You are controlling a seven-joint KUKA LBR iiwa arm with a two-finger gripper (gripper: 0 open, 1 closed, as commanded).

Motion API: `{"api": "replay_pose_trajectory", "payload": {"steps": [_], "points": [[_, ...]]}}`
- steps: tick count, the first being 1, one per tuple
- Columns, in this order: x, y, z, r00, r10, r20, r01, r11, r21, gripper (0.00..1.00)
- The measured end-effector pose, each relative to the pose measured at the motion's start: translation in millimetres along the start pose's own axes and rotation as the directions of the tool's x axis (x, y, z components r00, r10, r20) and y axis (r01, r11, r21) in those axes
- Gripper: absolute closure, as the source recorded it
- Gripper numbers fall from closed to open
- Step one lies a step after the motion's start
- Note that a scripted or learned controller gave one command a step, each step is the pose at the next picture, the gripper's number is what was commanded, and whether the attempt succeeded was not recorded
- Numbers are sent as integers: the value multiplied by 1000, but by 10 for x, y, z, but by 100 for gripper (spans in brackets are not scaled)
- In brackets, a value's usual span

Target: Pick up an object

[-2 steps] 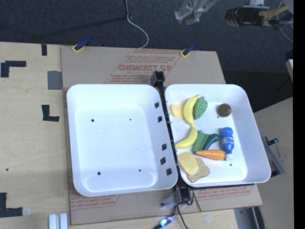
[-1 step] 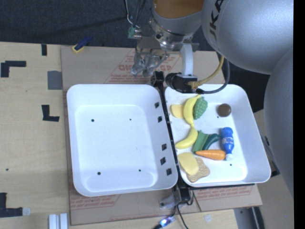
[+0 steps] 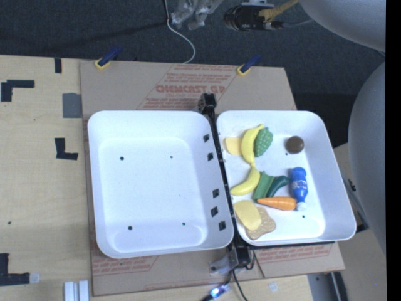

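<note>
Objects for picking, among them a banana (image 3: 252,144), carrot (image 3: 277,202) and blue bottle (image 3: 299,184), lie in the right bin (image 3: 335,187), well below the gripper (image 3: 195,6). Gripper opening: cannot tell. It hangs over dark floor beyond the cardboard-topped bench (image 3: 188,89).

Even, diffuse overhead lighting; the white bins (image 3: 150,243) reflect brightly with soft shadows along their walls. Focus is slightly soft throughout, with the dark background dim.
</note>
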State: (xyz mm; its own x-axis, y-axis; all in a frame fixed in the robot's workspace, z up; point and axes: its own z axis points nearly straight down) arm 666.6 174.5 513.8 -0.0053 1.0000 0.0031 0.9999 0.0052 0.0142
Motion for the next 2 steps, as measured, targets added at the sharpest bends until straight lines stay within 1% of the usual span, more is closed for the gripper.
{"api": "replay_pose_trajectory", "payload": {"steps": [1, 2], "points": [[210, -311, -237, 1000, 1, 2, -1, 1000, 12, 100], [593, -453, 1966, 1000, 2, 9, -2, 999, 34, 100]]}}
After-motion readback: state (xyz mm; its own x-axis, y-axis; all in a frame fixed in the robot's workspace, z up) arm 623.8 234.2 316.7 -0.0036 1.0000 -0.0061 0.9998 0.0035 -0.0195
